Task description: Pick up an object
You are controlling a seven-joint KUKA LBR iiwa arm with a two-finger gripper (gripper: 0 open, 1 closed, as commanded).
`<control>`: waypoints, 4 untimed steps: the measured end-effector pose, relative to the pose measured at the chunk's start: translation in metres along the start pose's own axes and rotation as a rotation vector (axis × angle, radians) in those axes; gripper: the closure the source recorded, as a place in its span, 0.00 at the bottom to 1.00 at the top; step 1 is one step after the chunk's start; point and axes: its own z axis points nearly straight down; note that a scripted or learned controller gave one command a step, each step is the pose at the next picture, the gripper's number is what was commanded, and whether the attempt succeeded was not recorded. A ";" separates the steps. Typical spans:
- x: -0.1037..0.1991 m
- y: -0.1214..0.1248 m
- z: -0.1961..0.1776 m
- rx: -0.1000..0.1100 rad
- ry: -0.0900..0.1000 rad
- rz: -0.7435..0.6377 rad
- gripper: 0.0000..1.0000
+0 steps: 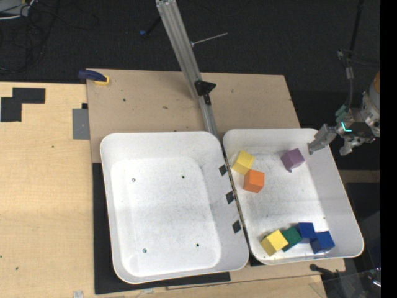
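The right bin (338, 185) holds several blocks. A yellow block (243, 161) and an orange block (254, 181) lie near its left wall. A purple block (292, 159) sits toward the back. At the front lie a yellow block (273, 242), a green block (291, 236) and two blue blocks (314, 236) in a row. My gripper (334, 141) hovers at the bin's back right edge, right of the purple block, open with nothing between its fingers.
The left bin (161, 203) sits beside the right one, with black clips along the shared wall. A metal rail (186, 54) slants from the back down to the bins. Wooden bench surface lies to the left.
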 end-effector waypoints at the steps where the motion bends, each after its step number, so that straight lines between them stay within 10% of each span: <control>1: -0.003 -0.003 0.064 0.006 0.002 0.002 0.00; 3: -0.002 -0.006 0.172 0.005 0.002 0.003 0.00; 4: -0.003 -0.005 0.159 0.001 0.000 0.009 1.00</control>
